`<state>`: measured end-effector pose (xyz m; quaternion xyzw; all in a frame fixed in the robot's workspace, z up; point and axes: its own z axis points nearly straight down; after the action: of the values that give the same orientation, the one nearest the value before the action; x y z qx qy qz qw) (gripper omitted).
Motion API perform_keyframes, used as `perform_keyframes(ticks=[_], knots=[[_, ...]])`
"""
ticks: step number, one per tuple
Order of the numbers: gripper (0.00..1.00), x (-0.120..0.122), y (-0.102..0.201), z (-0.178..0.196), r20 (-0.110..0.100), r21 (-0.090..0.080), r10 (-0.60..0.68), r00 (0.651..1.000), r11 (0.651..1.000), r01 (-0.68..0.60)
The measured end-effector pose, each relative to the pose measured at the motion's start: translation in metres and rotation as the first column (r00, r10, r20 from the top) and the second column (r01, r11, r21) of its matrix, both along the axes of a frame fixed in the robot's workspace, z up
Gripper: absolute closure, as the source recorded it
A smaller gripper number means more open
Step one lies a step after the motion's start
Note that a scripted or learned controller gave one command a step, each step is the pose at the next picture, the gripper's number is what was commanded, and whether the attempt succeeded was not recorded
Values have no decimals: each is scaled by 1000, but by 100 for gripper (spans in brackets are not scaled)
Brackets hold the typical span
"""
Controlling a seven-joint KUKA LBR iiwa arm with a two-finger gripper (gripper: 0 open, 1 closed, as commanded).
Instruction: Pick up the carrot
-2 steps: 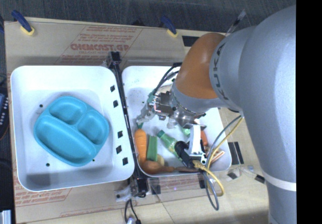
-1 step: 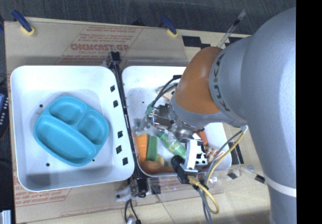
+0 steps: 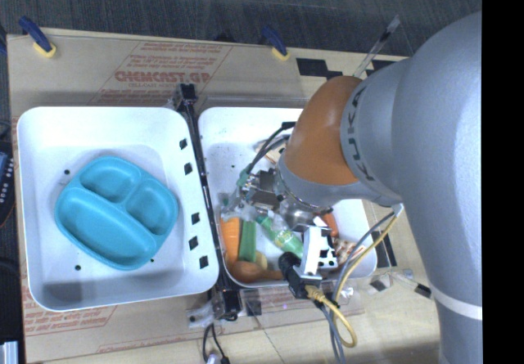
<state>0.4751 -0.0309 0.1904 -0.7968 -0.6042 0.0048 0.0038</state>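
Bench (image 3: pixel 155 68) topped with brown cardboard printed in red lettering; blue clamps (image 3: pixel 37 35) grip its far edge. Two shallow white bins sit on it, side by side and touching: left bin (image 3: pixel 33 215), right bin (image 3: pixel 214 129), a black bracket (image 3: pixel 187 96) at their junction.

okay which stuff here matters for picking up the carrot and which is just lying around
For the job: carrot, gripper, right bin that holds it.

Just lying about: blue divided plate in the left bin, green item beside the carrot.
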Motion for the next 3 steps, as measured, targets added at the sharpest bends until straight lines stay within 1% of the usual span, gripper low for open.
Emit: perform_keyframes(ticks=[1,2,3], knots=[[0,0,-74,-88,-5,7,-250,968,968,250],[0,49,-58,-99,2,-1,-598,802,802,598],[0,20,-2,3,3,4,-714,700,700,714]])
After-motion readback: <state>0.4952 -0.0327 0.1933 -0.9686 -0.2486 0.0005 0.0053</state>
